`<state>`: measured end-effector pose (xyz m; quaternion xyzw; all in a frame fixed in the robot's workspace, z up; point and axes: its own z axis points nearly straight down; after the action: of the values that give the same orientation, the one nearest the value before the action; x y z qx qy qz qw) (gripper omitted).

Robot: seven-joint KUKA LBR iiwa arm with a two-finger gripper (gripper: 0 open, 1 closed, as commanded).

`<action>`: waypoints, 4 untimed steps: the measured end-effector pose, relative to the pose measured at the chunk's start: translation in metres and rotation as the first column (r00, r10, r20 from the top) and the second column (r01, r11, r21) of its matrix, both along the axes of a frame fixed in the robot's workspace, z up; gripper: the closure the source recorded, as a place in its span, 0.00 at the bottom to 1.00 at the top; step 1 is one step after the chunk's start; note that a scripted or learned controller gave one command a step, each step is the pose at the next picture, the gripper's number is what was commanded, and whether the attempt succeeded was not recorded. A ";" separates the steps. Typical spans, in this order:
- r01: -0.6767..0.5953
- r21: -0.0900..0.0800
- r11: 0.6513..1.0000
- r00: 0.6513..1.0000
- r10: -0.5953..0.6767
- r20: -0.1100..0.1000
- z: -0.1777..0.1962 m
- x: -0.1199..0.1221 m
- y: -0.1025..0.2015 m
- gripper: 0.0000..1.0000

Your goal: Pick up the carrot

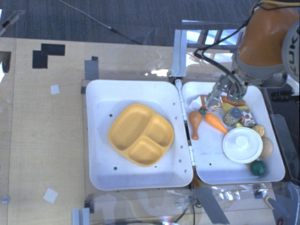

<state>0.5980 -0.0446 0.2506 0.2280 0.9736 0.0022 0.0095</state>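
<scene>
A yellow divided plate [141, 134] lay in the middle of the left bin [98, 172]. In the right bin [276, 172], a white bowl [242, 144] sat near the front edge, a green ball [258, 168] at its front right corner.

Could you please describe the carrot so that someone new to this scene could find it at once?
Look in the right-hand white bin, among the toy food just below the gripper. The carrot lies slanted above the round white lid. Unlike the paler drumstick on its left, it is bright orange, tapered, with a green tip.
</scene>
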 end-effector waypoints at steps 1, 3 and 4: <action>0.011 0.001 1.000 1.000 -0.011 -0.016 -0.041 -0.071 0.036 1.00; 0.158 0.001 0.987 0.987 -0.158 -0.016 0.056 -0.104 -0.001 1.00; 0.522 0.002 0.853 0.853 -0.522 -0.019 -0.034 -0.110 0.055 1.00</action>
<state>0.4877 0.0104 0.2165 0.4836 0.8753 0.0010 0.0004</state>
